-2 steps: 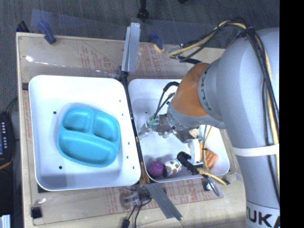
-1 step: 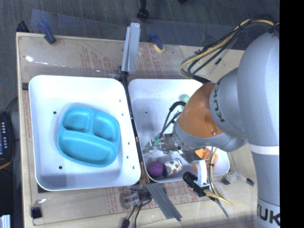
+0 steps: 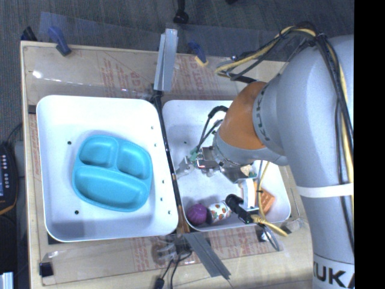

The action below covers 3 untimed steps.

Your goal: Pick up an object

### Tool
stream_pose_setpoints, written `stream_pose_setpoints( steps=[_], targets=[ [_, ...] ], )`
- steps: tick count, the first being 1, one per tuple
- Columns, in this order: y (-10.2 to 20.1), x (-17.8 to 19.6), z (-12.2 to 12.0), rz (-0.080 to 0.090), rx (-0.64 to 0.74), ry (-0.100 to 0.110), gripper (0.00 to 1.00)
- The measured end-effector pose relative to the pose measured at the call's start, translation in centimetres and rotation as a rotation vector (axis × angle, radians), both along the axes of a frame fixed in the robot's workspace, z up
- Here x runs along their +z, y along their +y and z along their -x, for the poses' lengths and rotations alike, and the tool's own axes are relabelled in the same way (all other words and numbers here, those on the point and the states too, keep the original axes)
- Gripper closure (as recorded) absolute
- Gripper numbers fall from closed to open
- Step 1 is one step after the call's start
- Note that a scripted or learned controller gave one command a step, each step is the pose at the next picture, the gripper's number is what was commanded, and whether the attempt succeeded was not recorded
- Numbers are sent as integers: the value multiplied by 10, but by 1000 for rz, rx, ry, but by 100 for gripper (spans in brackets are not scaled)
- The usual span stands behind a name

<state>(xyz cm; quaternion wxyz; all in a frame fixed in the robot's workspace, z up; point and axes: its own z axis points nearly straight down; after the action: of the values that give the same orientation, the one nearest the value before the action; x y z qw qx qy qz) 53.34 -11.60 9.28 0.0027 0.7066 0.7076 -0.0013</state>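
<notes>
- Gripper (image 3: 207, 160) hangs low inside the right bin (image 3: 180, 116), under the arm's orange band (image 3: 240, 122); whether it is clenched or released I cannot tell, as the wrist hides most of it.
- Nothing can be seen in its grasp.
- Likely targets lie along the near wall of the right bin: a purple ball (image 3: 197, 213), and touching it, on the side away from the left bin (image 3: 54, 110), a small patterned cup (image 3: 219, 211) (tipped on its side, it seems).
- Both sit nearer the viewer than the gripper, apart from it, with bare bin floor between.
- An orange piece (image 3: 266, 201) lies further along the right bin, towards the arm.
- A blue divided tray (image 3: 112, 172) fills the middle of the left bin, well apart from the gripper.
- My judgement: the ball suits a grasp best, calling for a short shift towards the near wall of the right bin.
</notes>
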Motion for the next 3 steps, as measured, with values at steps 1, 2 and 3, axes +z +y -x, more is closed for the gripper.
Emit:
stream_pose_setpoints(
  steps=[1,2,3],
  targets=[
    [2,9,1,-4,8,5,100],
    [2,9,1,-4,8,5,0],
    [-40,-1,-83,-6,9,6,0]
  ],
)
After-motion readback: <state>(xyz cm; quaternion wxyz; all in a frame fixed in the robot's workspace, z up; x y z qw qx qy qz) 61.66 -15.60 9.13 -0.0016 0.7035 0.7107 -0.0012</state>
